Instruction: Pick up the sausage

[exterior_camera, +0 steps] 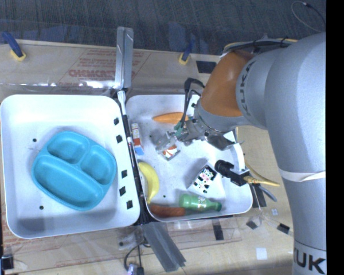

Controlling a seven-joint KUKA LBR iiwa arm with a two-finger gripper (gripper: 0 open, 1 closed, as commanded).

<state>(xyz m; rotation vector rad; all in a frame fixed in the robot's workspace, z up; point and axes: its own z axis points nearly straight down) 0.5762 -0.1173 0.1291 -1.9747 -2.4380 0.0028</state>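
Note:
The sausage (167, 211) is a reddish-brown piece lying against the front wall of the right bin (160, 105), just left of a green bottle (200, 203). My gripper (179, 134) hangs low over the middle of that bin, well behind the sausage and apart from it. It sits just in front of an orange carrot (168, 118) and above a small red-and-white item (169, 152). Nothing shows as held in it.
A banana (149, 179) lies by the right bin's left wall, with a small tube (136, 137) behind it. A black-and-white spotted block (204, 178) rests right of centre. The left bin (23, 113) holds a blue divided plate (74, 168).

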